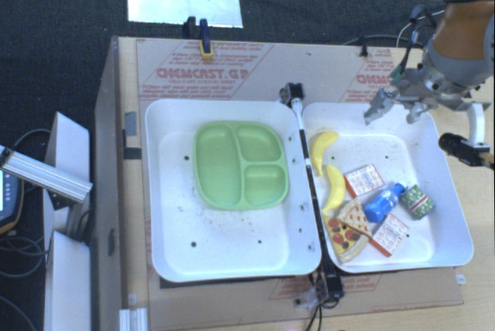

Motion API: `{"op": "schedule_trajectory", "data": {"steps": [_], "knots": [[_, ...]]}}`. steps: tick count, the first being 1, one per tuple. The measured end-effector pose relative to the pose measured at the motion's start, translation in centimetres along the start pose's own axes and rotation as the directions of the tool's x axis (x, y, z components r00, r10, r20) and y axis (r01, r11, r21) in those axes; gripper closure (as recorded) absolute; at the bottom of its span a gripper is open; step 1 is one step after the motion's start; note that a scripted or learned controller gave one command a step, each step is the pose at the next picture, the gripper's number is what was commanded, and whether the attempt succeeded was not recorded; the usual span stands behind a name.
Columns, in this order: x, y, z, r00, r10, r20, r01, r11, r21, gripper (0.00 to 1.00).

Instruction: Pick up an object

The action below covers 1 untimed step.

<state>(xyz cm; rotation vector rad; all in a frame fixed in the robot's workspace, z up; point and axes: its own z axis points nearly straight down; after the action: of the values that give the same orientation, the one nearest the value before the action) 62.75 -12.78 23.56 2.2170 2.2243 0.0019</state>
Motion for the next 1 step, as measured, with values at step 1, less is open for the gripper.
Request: {"op": "schedule_trajectory", "data": {"steps": [1], "knots": [[2.88,3.39,12.77,1.0,-0.002,0.0,0.002,1.0,-0.005,0.0]]}}
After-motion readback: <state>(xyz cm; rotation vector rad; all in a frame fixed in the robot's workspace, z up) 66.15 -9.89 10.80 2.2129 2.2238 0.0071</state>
